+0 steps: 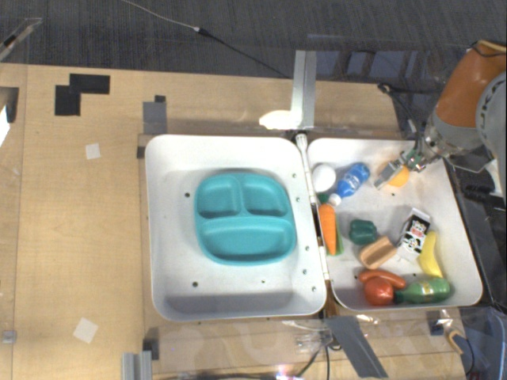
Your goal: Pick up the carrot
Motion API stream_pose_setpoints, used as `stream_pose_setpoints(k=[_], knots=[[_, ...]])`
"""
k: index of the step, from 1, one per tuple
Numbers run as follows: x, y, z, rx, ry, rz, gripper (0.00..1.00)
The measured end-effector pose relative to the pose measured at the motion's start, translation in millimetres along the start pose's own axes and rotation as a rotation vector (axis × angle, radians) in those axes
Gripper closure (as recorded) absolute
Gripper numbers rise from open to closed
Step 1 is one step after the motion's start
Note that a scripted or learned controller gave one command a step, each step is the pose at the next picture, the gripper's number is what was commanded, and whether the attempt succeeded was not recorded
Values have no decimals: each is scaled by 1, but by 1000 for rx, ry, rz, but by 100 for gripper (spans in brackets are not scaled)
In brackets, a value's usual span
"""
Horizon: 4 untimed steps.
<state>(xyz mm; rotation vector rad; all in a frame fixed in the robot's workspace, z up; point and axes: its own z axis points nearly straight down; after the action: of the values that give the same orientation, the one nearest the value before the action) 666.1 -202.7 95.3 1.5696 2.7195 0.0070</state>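
The carrot (327, 226) is orange with a green end and lies lengthwise along the left wall of the right bin (463, 236), its green end toward the front. My gripper (412, 159) hangs over the bin's far right corner, well away from the carrot. A small yellow-orange item (398, 177) lies right at its tip, and I cannot tell whether the two touch.
A blue bottle (352, 179) with a white cap lies just behind the carrot. A green piece (363, 230), tan bread (377, 252), a small carton (414, 233), a banana (430, 256), a red vegetable (379, 286) and a green one (424, 291) crowd the front. The left bin (170, 180) holds a teal divided plate (244, 216).
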Motion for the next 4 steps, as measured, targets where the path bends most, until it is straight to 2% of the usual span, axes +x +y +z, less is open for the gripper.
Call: stream_pose_setpoints(k=[1,2,3,4], knots=[[-3,3,-11,-14,-19,-7,100],[35,23,3,9,-6,-185,100],[40,23,7,16,10,-188,0],[71,33,9,-1,-5,21,0]])
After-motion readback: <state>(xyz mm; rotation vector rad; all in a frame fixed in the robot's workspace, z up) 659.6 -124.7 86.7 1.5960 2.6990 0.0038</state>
